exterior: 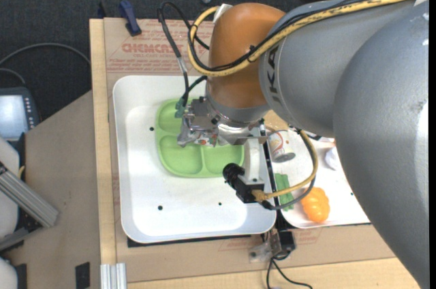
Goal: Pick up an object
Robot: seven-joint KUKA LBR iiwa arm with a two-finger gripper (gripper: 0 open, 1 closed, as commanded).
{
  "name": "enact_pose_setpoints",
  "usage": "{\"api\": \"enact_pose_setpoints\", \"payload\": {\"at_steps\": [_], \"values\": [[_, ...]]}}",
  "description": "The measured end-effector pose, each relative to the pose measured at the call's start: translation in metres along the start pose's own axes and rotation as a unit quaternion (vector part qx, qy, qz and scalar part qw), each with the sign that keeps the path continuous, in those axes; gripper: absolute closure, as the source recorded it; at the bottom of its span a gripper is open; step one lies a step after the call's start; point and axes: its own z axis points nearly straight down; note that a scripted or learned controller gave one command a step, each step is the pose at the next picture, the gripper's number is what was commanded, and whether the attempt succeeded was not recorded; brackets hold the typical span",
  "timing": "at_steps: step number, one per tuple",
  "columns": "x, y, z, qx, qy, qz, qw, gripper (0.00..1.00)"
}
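Green tray (178,159) is the thing most within reach: a shallow plastic dish with dividers, lying flat in the left white bin (136,199), toward that bin's upper right part. From the fixed camera above, the arm (354,90) comes in from the right and its orange band (238,56) and wrist sit squarely over the tray's right half, so much of the tray is covered. The gripper (197,134) hangs directly above the tray, near its middle, and the tray's visible green spreads out to the left and below the wrist. I cannot tell which way its long side runs, since the wrist hides too much of it. Whether the fingers are apart or together I cannot tell either; the wrist hardware blocks them from this angle. My guess is that any grasp would have to catch a rim or divider, since the tray is flat and wide.

Counting what shows: one green tray in the left bin; in the right bin (340,213), one orange fruit-like toy (316,204), one small pale cylinder (281,148), and a bit of something green (283,187) beside the cable. One arm, two bins.
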Motion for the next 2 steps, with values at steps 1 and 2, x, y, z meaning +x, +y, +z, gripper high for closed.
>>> {"api": "enact_pose_setpoints", "payload": {"at_steps": [1,2], "values": [[0.002,0.016,0.108,0.007,0.000,-0.003,1.0000,1.00],[-0.038,0.130,0.021,-0.007,0.001,-0.001,1.0000,1.00]]}}
